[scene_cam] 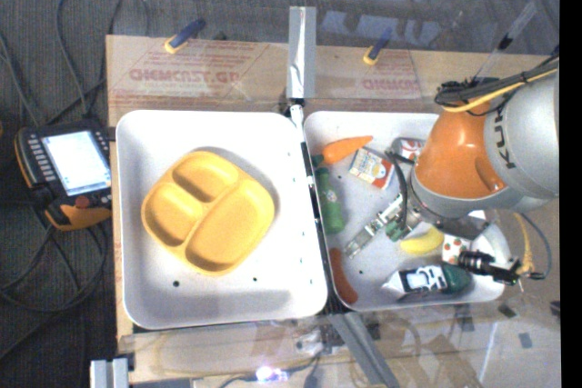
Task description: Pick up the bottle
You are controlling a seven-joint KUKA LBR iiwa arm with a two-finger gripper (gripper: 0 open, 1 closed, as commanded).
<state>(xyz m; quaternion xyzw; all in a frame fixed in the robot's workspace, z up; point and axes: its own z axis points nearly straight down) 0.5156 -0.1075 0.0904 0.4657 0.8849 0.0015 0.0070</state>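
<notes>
The jaws sit hidden under the arm's (455, 164) thick wrist, which hangs over the right-hand side of the right bin (368, 282), so I cannot tell whether they are wide or narrow, and nothing can be seen between them.

The likeliest bottle (331, 203) is the slim green one lying on its side along that bin's left wall, well apart from the wrist. It looks like light plastic: stiff enough to squeeze, but smooth and round, so it may roll or slip. A grip across the middle of the body, at right angles to its length, looks safest. The wall just beside it leaves little room on that side.

The bin floor is smooth, white and crowded: a carrot (348, 147) near the bottle's far end, a small packet (367, 166), a banana (421, 242) and a dark container (429, 280) at the front. The left bin (136, 286) carries a yellow divided plate (209, 211). Both bins rest on the bench (145, 73).
</notes>
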